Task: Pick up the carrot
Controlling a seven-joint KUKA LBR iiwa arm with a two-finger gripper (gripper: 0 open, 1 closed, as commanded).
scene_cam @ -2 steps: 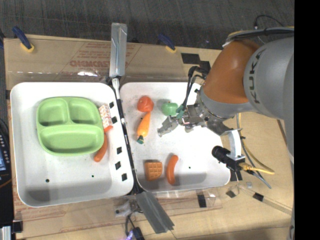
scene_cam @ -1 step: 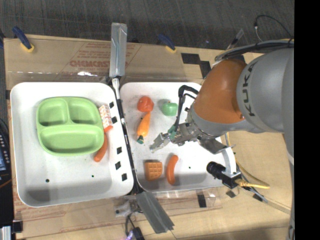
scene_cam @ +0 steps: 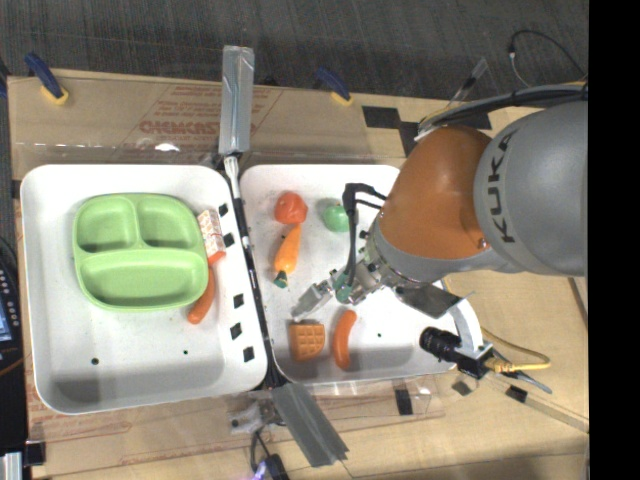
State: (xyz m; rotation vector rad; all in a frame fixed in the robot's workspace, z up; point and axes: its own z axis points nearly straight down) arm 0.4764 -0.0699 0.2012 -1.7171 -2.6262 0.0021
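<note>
Carrot [scene_cam: 288, 251] has not been picked up yet: it is seen lying in the right bin [scene_cam: 400, 363], near the end effector [scene_cam: 318, 300], up-left of it. Nothing is gripped; the fingers are seen spread.

My arm's shell is grey, with a broad orange band [scene_cam: 440, 203] above the wrist. Both shallow plastic bins [scene_cam: 50, 368] are white. In the left bin lies a light-green three-compartment plate [scene_cam: 135, 253], with a small orange-red sausage-shaped piece [scene_cam: 202, 303] at its edge. The right bin holds an orange carrot with a green tip [scene_cam: 287, 251], a red round tomato [scene_cam: 291, 207], a green rounded piece [scene_cam: 335, 214], a tan grid-patterned waffle [scene_cam: 308, 340] and an orange-red oblong piece [scene_cam: 343, 337].
</note>
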